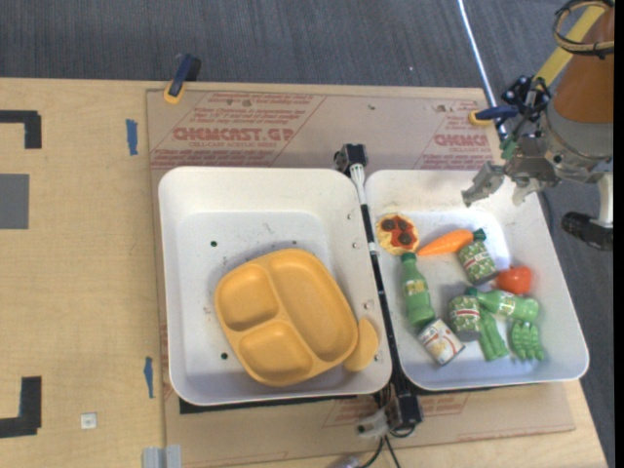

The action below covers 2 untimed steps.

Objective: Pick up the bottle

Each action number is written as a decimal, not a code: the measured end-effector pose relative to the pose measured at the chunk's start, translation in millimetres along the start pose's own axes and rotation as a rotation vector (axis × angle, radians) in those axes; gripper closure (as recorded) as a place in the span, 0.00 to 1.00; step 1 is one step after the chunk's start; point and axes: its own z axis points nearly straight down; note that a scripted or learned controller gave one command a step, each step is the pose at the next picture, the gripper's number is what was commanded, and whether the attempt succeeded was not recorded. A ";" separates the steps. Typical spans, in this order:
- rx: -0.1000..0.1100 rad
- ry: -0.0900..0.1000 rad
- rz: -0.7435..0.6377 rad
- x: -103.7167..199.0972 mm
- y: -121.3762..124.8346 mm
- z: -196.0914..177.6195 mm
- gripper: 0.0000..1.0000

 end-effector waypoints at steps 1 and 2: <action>-0.004 -0.001 -0.194 46.3 -146.7 102.5 0.00; -0.013 -0.007 -0.319 -25.2 -121.8 105.0 0.00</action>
